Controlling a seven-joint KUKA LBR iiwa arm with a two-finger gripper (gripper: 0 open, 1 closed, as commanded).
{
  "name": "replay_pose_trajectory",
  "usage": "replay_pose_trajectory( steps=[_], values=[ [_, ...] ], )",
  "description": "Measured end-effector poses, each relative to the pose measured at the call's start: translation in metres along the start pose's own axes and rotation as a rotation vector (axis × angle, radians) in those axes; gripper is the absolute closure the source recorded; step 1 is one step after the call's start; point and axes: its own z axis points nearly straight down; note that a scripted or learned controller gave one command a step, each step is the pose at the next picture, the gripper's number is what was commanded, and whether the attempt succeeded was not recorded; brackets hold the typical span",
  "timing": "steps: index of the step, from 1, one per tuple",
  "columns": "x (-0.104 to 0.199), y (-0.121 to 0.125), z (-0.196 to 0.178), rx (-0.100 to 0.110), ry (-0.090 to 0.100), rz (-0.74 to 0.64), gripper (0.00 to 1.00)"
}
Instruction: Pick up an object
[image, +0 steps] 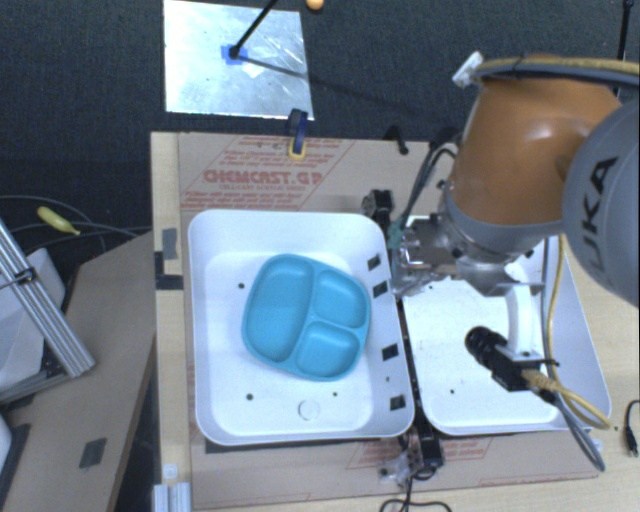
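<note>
Hanging over the right bin's (470, 415) far-left corner, the hand (420, 262) sits largely hidden beneath the arm's wrist (520, 150); its grip state cannot be told. The blue divided plate (305, 316) lies mid-left bin (225, 400), well apart.

We see dark carpet floor (80, 120) | shiny metal sheet (235, 55) behind worktop (250, 165) | aluminium rail (40, 310) left of worktop

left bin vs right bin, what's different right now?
The left bin holds a blue divided plate; the right bin shows no such plate. The left bin lies fully in sight; the right bin is partly covered by the arm reaching over it. Both are shallow, white, side by side.
</note>
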Motion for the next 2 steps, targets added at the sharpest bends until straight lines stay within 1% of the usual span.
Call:
replay_pose_trajectory(
  steps=[1,2],
  values=[
    [-0.059,0.0,-0.041,0.007,-0.004,0.01,1.0],
    [-0.012,-0.001,-0.003,0.014,-0.003,-0.001,1.0]
  ],
)
